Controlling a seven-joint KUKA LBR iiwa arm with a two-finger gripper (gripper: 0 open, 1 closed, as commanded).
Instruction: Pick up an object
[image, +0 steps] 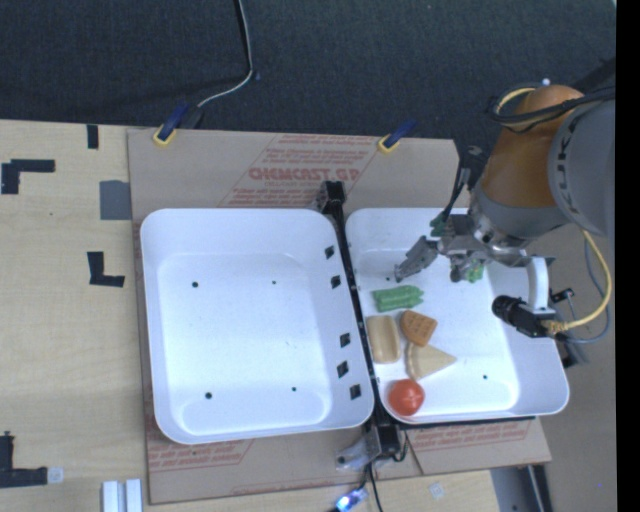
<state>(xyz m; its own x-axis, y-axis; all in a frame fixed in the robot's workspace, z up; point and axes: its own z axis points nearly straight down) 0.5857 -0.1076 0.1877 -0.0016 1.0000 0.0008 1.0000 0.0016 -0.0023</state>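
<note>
Wooden bench (60, 330), cardboard sheet (300, 170) under two white bins.

Left bin (240, 320), frame centre-left. Right bin (500, 385), centre-right, holds all objects in cluster by divider: green piece (398, 297), tan slab (382, 339), brown chunk (419, 327), pale wedge (431, 361), red ball (405, 397) lowest.

Arm (540, 160) enters upper right. Gripper (440, 256) above green piece, apart from it.

Judgement: nothing lifted yet; whole pick left.

Gripper spread: cannot tell; nothing seen held.
</note>
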